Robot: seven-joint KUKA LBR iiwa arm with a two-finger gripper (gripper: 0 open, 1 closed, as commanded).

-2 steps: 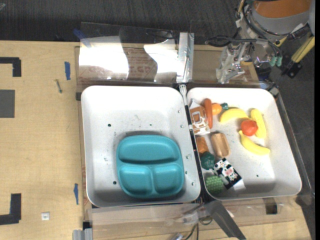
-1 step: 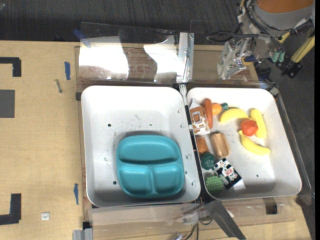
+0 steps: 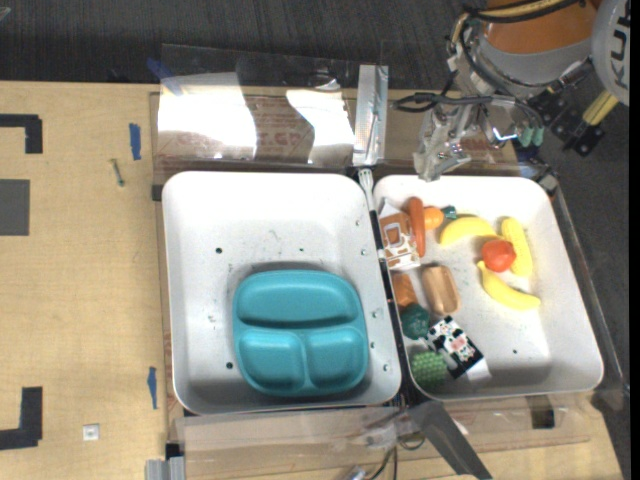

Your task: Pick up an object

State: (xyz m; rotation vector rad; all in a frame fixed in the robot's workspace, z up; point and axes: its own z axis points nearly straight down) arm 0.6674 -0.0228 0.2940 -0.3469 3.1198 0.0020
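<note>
We see the gripper at twelve o'clock above the right bin; whether its claw is spread, we cannot tell. Toy food clusters at the bin's nine o'clock. We judge the bottom banana, at centre, light, stiff and slippery; grasp it across mid-body.

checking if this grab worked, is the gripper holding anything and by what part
Nothing is held. The gripper hangs above the back rim of the right bin, with nothing between its fingers.
</note>
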